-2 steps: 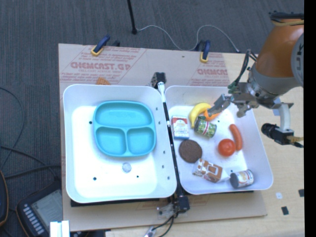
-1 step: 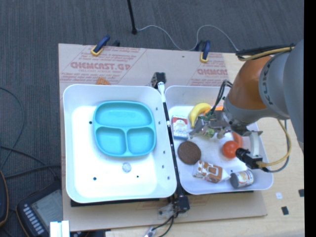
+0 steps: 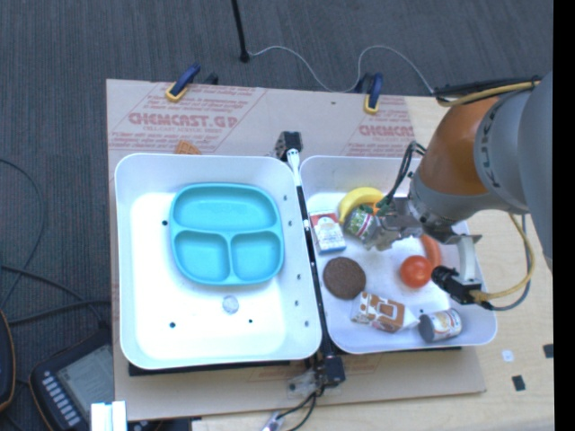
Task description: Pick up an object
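1. Bench holds two bins; right bin [image 3: 314, 268] crowded.
2. Gripper [image 3: 382, 232] low at bin's 12 o'clock, beside can [image 3: 359, 224] and banana [image 3: 358, 199]; finger state: cannot tell.
3. Judgement: centre on can, descend straight, avoid tomato [image 3: 414, 271].

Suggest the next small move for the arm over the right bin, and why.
Probably a short, straight descent. The gripper sits low in the right bin, beside the banana and a green-labelled item, with the tomato just past it. I cannot see anything held, so nothing is ready to lift.
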You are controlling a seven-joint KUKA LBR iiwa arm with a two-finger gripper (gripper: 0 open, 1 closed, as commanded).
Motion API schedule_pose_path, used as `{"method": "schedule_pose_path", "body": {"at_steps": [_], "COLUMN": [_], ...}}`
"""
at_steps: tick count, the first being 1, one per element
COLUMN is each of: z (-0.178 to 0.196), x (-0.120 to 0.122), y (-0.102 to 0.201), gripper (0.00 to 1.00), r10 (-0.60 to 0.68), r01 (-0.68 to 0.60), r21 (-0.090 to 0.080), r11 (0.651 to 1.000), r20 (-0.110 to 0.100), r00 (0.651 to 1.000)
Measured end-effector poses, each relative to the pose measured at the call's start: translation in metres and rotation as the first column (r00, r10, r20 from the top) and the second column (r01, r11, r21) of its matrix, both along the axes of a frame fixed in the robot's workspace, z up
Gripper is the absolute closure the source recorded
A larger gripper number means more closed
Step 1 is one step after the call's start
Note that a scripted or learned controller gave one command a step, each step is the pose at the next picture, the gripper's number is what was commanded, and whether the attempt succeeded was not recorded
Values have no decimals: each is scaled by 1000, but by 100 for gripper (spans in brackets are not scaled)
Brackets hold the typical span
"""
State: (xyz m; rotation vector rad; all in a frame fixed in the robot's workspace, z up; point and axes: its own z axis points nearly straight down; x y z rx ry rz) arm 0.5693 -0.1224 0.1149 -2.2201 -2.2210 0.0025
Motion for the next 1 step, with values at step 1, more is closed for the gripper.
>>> {"method": "schedule_pose_path", "body": {"at_steps": [1], "z": [0], "x": [0], "y": [0], "gripper": [0], "r10": [0], "r01": [0], "r21": [0], "r11": [1000], "r20": [0], "r00": [1000]}}
